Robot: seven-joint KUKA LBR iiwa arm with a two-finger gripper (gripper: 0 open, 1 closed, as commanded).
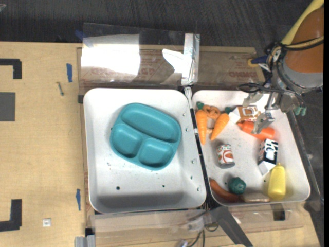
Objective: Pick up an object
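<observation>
My pincer (266, 118) hangs over the far right part of the right bin (303, 176), low above a cluster of small things. I cannot tell from this slanted view how it stands, because its metal parts blur into the clutter beneath. Directly under it lies an orange piece (263, 132), and just to its left a small white-and-orange packet (249, 112); the pincer may be touching the orange piece, but I cannot be sure. Two carrots (211, 123) lie against the bin's left wall. A small can (224, 155) sits near the middle, a black-and-white box (269, 152) to its right, and a yellow bottle (276, 182) in the near right corner. A dark green ball (237, 185) rests beside a brown sausage-like item (222, 191) at the near edge. The left bin (97, 184) holds a teal divided tray (145, 135).
</observation>
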